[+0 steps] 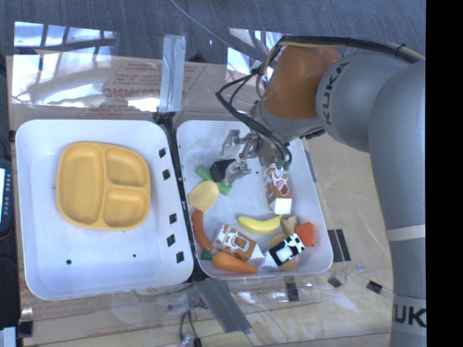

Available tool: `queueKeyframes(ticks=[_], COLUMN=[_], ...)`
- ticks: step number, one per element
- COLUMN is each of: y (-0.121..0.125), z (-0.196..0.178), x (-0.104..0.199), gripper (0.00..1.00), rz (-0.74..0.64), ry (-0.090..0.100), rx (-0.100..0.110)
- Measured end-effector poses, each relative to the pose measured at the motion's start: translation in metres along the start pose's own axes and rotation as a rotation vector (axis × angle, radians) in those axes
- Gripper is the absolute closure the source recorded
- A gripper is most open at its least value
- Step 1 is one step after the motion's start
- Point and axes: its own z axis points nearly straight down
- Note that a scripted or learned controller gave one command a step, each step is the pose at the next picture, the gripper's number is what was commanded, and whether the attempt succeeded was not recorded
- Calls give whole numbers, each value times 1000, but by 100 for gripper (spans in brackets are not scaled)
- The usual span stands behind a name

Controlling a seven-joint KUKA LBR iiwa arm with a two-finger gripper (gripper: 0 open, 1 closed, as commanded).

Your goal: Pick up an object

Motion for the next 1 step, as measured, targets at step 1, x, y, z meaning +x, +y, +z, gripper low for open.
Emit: queueKeyframes(ticks=[1], y=[46], z=[16], x=[-14], gripper=[100], rz=[223], ry=[-19], rx=[1])
